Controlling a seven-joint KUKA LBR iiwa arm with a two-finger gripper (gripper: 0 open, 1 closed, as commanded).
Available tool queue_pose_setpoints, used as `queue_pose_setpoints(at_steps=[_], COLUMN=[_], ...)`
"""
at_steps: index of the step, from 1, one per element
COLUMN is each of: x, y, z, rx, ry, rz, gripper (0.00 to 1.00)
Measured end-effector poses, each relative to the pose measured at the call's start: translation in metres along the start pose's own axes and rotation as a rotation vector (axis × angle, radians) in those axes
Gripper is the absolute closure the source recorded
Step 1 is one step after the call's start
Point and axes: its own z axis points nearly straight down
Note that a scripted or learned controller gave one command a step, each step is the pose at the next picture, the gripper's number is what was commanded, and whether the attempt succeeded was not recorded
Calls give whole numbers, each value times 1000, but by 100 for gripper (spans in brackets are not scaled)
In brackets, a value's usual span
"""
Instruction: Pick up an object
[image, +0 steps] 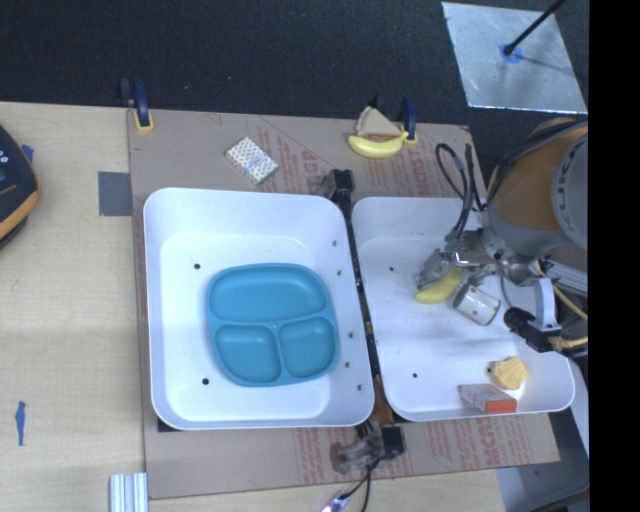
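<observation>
In the right bin (400, 350), my gripper (441, 272) is low over a small yellow banana-shaped object (436, 292) and touches or nearly touches its top. The arm's grey wrist and orange band come in from the right. A small clear and silver cup-like object (477, 305) lies just to the right of the yellow one. Near the bin's front right corner sit a yellow-orange lump (510, 373) and a flat reddish-grey block (487, 399).
The left bin (170, 230) holds a blue divided plate (271, 322). Behind the bins lie a yellow banana toy (376, 143) and a small patterned packet (251, 159). Black cables (455, 165) loop beside the arm. Clamps (340, 184) sit between the bins.
</observation>
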Motion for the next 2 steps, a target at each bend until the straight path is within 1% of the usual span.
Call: queue_pose_setpoints(at_steps=[1,2], x=[1,5], y=[-8,-3], z=[0,0], rx=[1,-3], ry=[1,-1], rz=[1,0], gripper=[0,0])
